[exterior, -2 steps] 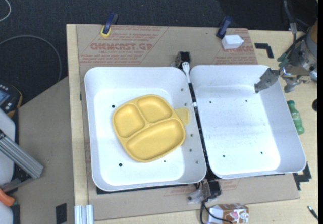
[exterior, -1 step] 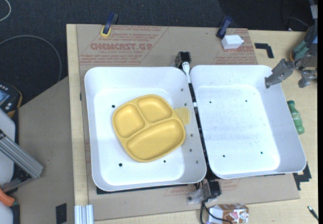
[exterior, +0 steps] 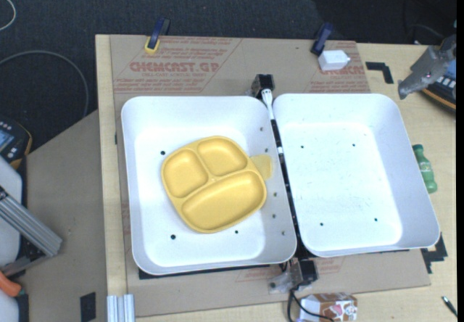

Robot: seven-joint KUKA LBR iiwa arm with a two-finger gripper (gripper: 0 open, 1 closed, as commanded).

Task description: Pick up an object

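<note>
So the only real candidate for a pick here is the yellow divided plate [exterior: 214, 184], sitting flat in the left bin [exterior: 138, 168], a bit toward the middle and tilted at an angle to the bin's walls. There's a small yellowish tab or scrap [exterior: 262, 165] just at its upper right edge, touching or nearly so; hard to say whether it's part of the plate or a separate bit.

What could go wrong: the plate is wide, shallow and smooth, so a two-finger end effector probably can't span it and would have to catch a rim or one of the ridges between compartments. Coming down on a flat compartment floor would likely just close on nothing. A rim pinch could also let the plate swing or slip out on the lift. The right bin [exterior: 406, 168] has nothing obvious in it, only specks, so a descent there looks wasted.

The end effector [exterior: 424, 75] sits at the far right edge of the view, well apart from the plate and outside both bins over the table [exterior: 217, 59]. It's partly cut off and blurry, so whether it's released or clenched can't be told.
</note>
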